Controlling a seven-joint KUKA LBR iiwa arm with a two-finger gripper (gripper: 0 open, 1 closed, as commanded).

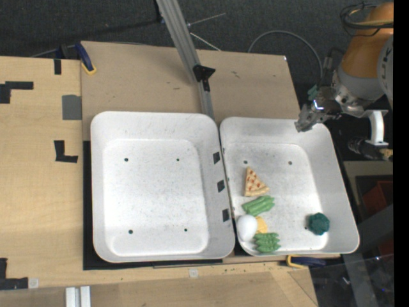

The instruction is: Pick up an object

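Observation:
Several toy foods lie in the right bin [319, 147]: a waffle-patterned orange wedge [254, 182], a green bean pod [258, 204], a white egg [246, 226], a small yellow piece [261, 224], a second green bumpy piece [267, 242], and a dark green broccoli-like lump [318, 222]. My gripper [307, 119] hangs over the bin's far right corner, well away from all of them, with nothing visible in it. The fingers are too small and dark to read.
The left bin [102, 171] stands beside the right one, joined by black clips along the middle. A slanted metal pole [182, 37] crosses the bench behind the bins. Cables lie on the dark floor at the back.

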